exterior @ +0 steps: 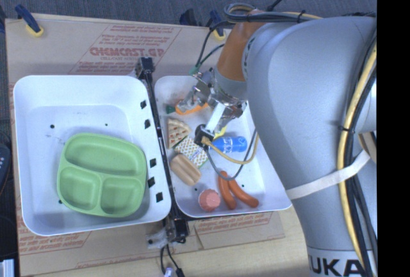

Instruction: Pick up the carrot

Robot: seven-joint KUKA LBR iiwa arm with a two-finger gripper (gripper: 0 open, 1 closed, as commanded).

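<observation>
- Since the right-hand bin (261, 174) holds nearly everything, I begin at its near end: a pink round slice (208, 200) lies by the near wall.
- Just right of it, two orange-red sausages (234, 193) lie side by side, close together, slanting toward the near right corner.
- A little farther in, a tan bun (184, 168) lies along the left wall, and a checkered piece (192, 151) touches its far end.
- Right of the checkered piece lies a blue bottle (231, 144) on its side, near the middle of the bin.
- Beyond the checkered piece, a waffle wedge (177, 131) rests against the left wall.
- The left-hand bin (25, 109) holds a green divided plate (102, 173), sitting flat in its near half.
- At the far end of the right-hand bin lies the carrot (189, 106), an orange shape partly hidden, with a bit of green at its left.
- My tool (200, 97) is down in that far end, just beside the carrot and perhaps touching it; whether it is spread, pressed together or pinching the carrot I cannot tell.
- Both bins sit on the bench (96, 35), covered by cardboard with red print, and a blue clamp (29, 20) grips its far left corner.
</observation>
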